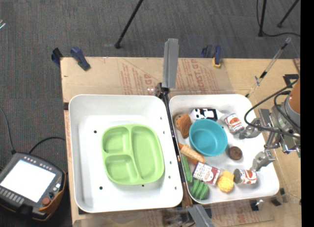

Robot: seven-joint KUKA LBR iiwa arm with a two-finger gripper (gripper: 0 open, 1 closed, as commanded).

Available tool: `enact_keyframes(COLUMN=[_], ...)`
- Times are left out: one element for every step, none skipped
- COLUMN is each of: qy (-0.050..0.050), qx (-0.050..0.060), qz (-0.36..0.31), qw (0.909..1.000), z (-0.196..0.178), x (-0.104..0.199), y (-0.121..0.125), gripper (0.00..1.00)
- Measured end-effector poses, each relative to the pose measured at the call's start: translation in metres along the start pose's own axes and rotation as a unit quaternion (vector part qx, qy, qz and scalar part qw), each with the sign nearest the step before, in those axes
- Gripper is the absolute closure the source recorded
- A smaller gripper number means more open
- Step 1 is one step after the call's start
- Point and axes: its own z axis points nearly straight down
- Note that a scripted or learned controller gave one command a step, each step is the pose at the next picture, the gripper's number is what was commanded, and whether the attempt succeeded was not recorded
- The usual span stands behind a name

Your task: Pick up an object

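My gripper (255, 147) hangs over the right side of the right bin (263, 172), open, with nothing between its fingers. One fingertip (248, 133) is close to a small red-and-white can (234, 122). The other fingertip (258, 163) is just above a second can (245, 176) lying on its side. A brown round cookie (235, 153) lies left of the gripper. A blue bowl (208, 138) stands in the bin's middle. Around it lie a carrot (191, 153), a bread piece (184, 123), a black-and-white cow-patterned item (205, 113), a small carton (206, 173), a yellow piece (225, 182) and green vegetables (198, 189).
The left bin (83, 123) holds a green divided plate (132, 153). A grey post (170, 66) rises behind the seam between the bins. Clamps sit on the bench's back edge, and a teach pendant (29, 184) lies on the floor at the lower left.
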Motion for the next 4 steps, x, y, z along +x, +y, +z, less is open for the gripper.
enact_keyframes(qy=[0.004, 0.009, -0.001, -0.003], qx=[-0.002, -0.001, -0.001, 0.005], qz=[-0.034, 0.009, 0.023, -0.015], qw=[0.9994, 0.9999, 0.9997, 0.9999], z=[0.164, 0.168, 0.167, 0.166], x=[-0.004, -0.113, -0.077, -0.047], y=[0.02, -0.001, 0.038, 0.067], gripper=[0.0, 0.0, 0.0, 0.0])
